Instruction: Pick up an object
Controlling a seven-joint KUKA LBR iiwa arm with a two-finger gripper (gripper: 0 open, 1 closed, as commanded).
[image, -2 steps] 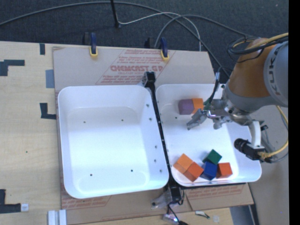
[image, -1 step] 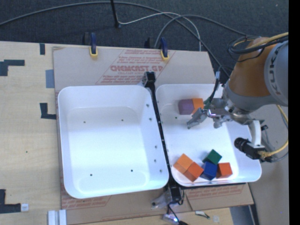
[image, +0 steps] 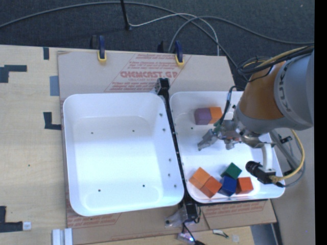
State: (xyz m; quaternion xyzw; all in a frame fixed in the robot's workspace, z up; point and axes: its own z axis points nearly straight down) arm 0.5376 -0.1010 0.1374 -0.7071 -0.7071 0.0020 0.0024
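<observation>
Arm: reaches in from the right, its grey and orange body over the right bin (image: 180, 137).
Gripper (image: 218, 140): low in the middle of the right bin, fingers spread, nothing between them.
Purple block (image: 203, 116): near the bin's far wall, touching a small orange block (image: 216, 113).
Near-corner cluster: large orange block (image: 205, 181), blue block (image: 228, 186), green block (image: 233, 170), orange-red block (image: 245, 185), packed close together.
Left bin (image: 69, 137): beside the right one.
</observation>
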